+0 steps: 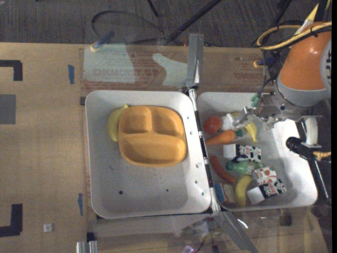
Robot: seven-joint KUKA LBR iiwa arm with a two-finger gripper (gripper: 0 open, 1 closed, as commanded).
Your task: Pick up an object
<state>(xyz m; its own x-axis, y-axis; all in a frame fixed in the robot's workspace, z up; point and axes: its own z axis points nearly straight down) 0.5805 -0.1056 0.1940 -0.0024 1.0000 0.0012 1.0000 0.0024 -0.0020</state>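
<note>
Arm bent over right bin, end effector low

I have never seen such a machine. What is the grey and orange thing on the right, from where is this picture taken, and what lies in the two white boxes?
The picture comes from one camera fixed above the bench, looking down at a slant. The grey and orange thing is a robot arm reaching in from the right. Its tool hangs over the right bin; whether it grips anything is unclear. That bin holds small toy foods: a carrot, a tomato, a banana and little cartons. The left bin holds an orange divided plate with a yellow piece tucked beside it.
</note>
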